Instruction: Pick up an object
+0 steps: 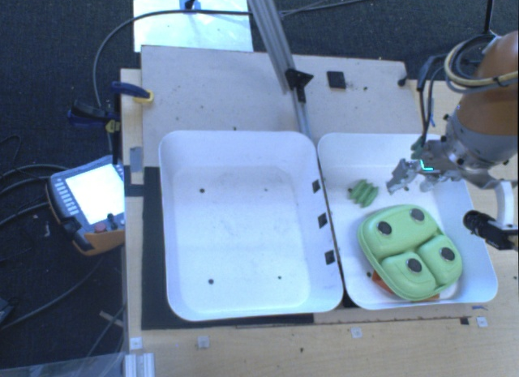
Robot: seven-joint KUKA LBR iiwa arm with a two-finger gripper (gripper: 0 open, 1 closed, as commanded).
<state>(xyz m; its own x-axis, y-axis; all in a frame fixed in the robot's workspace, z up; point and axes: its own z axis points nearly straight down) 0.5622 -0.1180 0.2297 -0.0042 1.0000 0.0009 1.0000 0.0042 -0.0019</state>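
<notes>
Two white bins sit side by side on the surface (219, 83). The left bin (174, 229) shows bare white floor. The right bin (478, 282) holds a large green lobed object (411, 252) near its front and a small ridged green object (362, 193) further back. The end effector (403, 177) hovers just right of the small object, apart from it; I cannot tell its state.
</notes>
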